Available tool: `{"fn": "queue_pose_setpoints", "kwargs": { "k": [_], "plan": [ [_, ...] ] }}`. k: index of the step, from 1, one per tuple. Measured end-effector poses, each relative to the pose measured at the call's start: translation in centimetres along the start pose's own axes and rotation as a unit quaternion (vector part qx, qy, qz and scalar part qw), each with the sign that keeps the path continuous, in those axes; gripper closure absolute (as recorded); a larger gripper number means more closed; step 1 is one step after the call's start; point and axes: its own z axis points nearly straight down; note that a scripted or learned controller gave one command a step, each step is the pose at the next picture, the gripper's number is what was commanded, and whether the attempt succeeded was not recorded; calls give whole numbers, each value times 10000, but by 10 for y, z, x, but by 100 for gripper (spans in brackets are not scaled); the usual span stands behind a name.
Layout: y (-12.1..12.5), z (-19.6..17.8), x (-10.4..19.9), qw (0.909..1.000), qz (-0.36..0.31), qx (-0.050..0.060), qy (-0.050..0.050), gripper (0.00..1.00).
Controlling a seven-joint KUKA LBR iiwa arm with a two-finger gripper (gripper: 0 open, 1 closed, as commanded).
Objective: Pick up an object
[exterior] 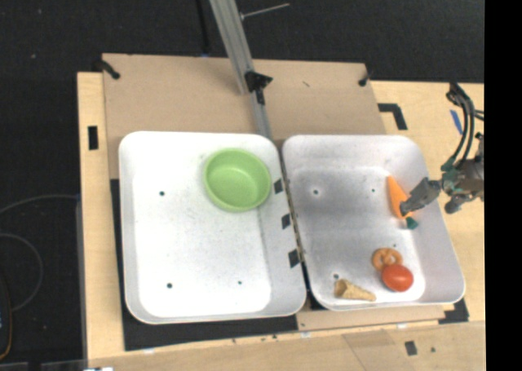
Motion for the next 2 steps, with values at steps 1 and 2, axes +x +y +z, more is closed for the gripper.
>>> {"fn": "queue_pose_setpoints", "kwargs": {
  "k": [1,2],
  "plan": [
    [0,0,0,10000,6,-3,1,0],
    [4,59,-8,10000,20,33,0,0]
  ]
}}
